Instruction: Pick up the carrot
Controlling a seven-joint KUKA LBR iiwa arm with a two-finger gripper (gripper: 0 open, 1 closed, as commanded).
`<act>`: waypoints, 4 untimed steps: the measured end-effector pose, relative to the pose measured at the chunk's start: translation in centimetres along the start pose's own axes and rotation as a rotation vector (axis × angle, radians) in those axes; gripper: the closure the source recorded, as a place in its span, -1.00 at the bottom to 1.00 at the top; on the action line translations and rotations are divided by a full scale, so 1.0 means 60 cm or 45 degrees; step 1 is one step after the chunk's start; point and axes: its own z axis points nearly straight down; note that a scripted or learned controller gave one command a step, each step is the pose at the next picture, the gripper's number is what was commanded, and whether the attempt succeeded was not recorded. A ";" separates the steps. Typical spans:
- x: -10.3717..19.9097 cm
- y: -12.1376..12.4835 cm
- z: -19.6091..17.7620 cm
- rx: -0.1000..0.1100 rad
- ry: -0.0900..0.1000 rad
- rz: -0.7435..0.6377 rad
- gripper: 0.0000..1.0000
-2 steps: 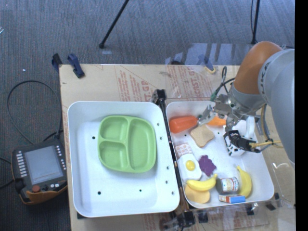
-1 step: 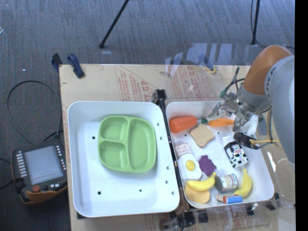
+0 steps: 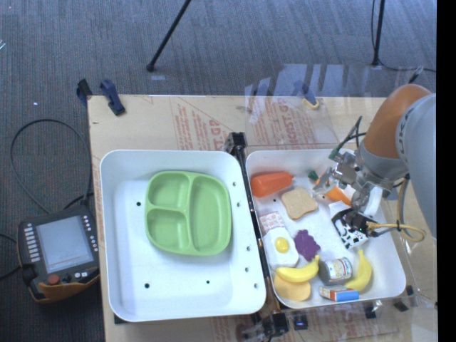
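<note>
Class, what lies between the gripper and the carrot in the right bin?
In the camera view, a bread slice lies between the gripper and the carrot.

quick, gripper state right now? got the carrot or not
Gripper: cannot be told, too small and cluttered to read. It sits over the right bin. The carrot lies apart at the bin's far left, not held.

Two bins side by side on desk (image 3: 185, 120). Left bin (image 3: 121, 262) holds divided plate (image 3: 189, 213). Right bin (image 3: 388, 266): carrot (image 3: 270, 183) at far left, bread slice (image 3: 298, 203) just right of it, end effector (image 3: 342, 191) further right; egg (image 3: 281, 246), bananas (image 3: 297, 270) nearer front.
</note>
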 end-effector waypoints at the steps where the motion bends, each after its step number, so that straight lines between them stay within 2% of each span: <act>1: 0.001 0.000 -0.016 0.004 -0.001 -0.007 1.00; 2: -0.044 -0.137 0.004 0.006 -0.003 0.081 1.00; 3: 0.105 -0.224 -0.171 -0.008 0.007 0.023 1.00; 4: 0.096 -0.225 -0.163 0.001 -0.004 0.033 -1.00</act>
